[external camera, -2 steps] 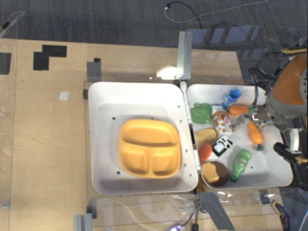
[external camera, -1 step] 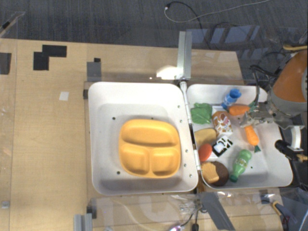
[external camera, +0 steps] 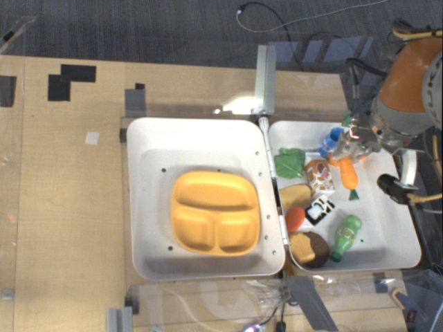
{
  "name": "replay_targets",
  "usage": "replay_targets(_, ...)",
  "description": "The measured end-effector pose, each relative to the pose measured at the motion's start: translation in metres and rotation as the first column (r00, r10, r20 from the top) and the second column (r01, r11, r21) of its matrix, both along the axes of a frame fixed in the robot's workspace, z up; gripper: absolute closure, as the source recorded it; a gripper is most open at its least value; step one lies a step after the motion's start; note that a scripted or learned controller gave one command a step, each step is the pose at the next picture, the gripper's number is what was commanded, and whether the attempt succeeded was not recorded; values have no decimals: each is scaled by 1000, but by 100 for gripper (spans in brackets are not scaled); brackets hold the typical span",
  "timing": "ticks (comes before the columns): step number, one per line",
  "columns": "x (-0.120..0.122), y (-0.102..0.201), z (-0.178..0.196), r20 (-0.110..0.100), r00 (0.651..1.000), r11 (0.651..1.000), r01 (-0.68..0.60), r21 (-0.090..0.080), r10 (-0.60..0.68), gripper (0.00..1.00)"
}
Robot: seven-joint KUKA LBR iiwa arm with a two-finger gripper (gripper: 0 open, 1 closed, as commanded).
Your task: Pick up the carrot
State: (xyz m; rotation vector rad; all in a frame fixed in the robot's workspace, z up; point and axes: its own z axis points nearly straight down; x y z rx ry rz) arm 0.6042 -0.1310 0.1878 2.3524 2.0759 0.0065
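The small orange toy carrot (external camera: 348, 173) lies unlifted in the right shallow white bin (external camera: 408, 251), the gripper (external camera: 360, 142) poised just above it, its grip unreadable from here, so the pick remains

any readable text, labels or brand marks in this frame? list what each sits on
None can be read.
White packet with red-brown print in the right bin: printed pattern, too blurred to make out any words.
Small black-and-white item beside it: high-contrast marks, too small to read.
Green bottle: no label legible.
Yellow divided tray in the left bin, and the carrot: no markings visible.
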Motion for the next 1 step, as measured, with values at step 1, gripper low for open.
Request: replay_targets(1,22,-3,-6,-1,998,998,-62,-2,62,100)
